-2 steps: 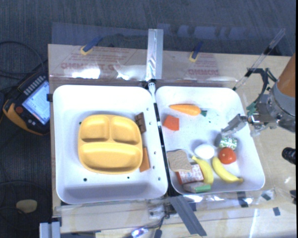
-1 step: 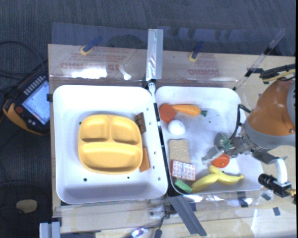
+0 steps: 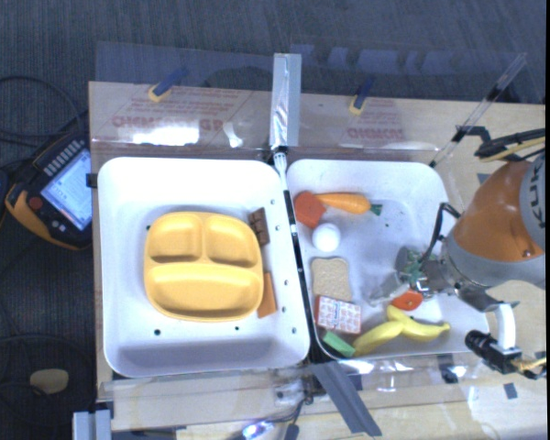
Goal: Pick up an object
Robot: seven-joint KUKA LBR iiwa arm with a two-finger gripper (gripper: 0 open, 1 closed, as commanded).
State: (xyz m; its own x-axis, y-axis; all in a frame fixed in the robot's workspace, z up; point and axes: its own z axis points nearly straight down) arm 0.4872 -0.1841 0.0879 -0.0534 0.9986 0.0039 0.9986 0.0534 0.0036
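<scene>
At the far left, off the bench, a handheld control pendant with a lit blue screen and an orange-edged casing (image 3: 60,195) lies on the dark carpet among black cables. The left white plastic bin (image 3: 119,337) holds a yellow moulded plastic tray with three compartments (image 3: 203,266), lying flat near the bin's middle. A small brown block (image 3: 258,226) leans at the tray's upper right corner, and a thin orange strip (image 3: 267,295) lies along the tray's right edge, against the wall between the bins.

The right white plastic bin (image 3: 412,177) holds a scatter of toy food. At its upper left a red round tomato-like piece (image 3: 309,209) touches an orange plastic carrot with a green stub (image 3: 346,203), which lies level and points right. Just below them sits a small white ball (image 3: 326,238). Below the ball a tan slice of toy bread (image 3: 331,277) lies flat, and below that a red and white checked packet (image 3: 338,314). A green piece (image 3: 337,342) rests in the lower left corner, touching the tip of a yellow plastic banana (image 3: 401,332) that stretches right along the bin's near wall.

The grey two-finger gripper (image 3: 412,271) sits low in the right part of this bin, just above a small red-orange piece (image 3: 406,301) that lies against the banana's top. Whether its claw is spread or pressed together cannot be told. The grey arm with its orange band (image 3: 504,218) reaches in from the right.
</scene>
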